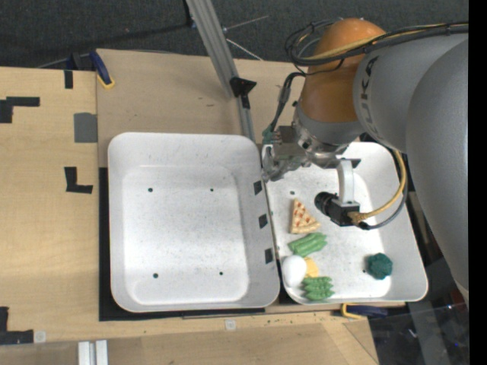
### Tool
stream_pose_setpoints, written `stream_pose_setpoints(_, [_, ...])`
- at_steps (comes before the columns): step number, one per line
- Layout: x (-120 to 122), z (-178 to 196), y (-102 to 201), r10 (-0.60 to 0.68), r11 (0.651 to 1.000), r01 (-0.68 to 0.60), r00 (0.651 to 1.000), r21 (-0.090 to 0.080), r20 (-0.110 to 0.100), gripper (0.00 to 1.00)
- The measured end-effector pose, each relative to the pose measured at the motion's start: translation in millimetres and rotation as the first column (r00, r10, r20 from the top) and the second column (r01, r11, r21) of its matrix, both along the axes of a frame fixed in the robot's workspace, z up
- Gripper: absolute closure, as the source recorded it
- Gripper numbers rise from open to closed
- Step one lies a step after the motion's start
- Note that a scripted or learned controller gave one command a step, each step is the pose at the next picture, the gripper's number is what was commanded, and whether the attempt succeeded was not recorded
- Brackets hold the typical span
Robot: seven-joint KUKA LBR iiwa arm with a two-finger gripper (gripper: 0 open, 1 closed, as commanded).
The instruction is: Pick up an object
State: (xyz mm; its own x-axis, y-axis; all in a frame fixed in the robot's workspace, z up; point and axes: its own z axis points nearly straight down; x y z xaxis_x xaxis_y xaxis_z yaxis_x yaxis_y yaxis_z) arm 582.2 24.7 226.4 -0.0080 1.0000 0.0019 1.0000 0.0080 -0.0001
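Observation:
The right bin (407, 238) holds several small toys along its left and front. A pizza slice (303, 217) lies near the middle left, with a green vegetable (307, 243) just in front of it. At the front left corner are a white egg (294, 268), a small yellow piece (312, 267) and another green vegetable (318, 287). A dark green broccoli-like piece (379, 265) sits at the front right. My gripper (272, 162) hangs low at the bin's back left corner, by the wall between the bins, some way behind the pizza slice. I see nothing in it.
The left bin (122, 204) lies beside the right one. A slanted metal pole (217, 44) ends at a black clip just behind the gripper. A black connector with a yellow cable (338, 207) hangs from the arm over the right bin. Black tape marks dot the bench at left.

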Motion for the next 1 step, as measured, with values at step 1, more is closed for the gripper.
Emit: stream_pose_setpoints(1, [7.0, 8.2, 56.0, 0.000, 1.000, 0.000, 1.000, 0.000, -0.001, 1.00])
